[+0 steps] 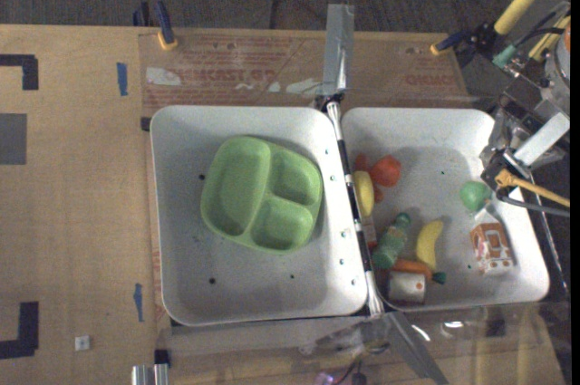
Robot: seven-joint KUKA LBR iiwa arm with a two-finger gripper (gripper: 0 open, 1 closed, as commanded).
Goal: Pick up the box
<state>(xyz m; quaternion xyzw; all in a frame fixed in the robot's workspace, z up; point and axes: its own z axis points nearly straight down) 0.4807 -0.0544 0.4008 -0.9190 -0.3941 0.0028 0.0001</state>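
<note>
box (490,247) | white-orange carton | lying flat | right bin, right side

1 fixed camera above the bench (72,193) looks down at a slant on both white bins (181,220)

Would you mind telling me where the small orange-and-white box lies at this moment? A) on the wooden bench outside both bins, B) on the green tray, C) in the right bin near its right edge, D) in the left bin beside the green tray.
C: the box rests on the floor of the right bin, close to its right wall, below the green ball.
</note>
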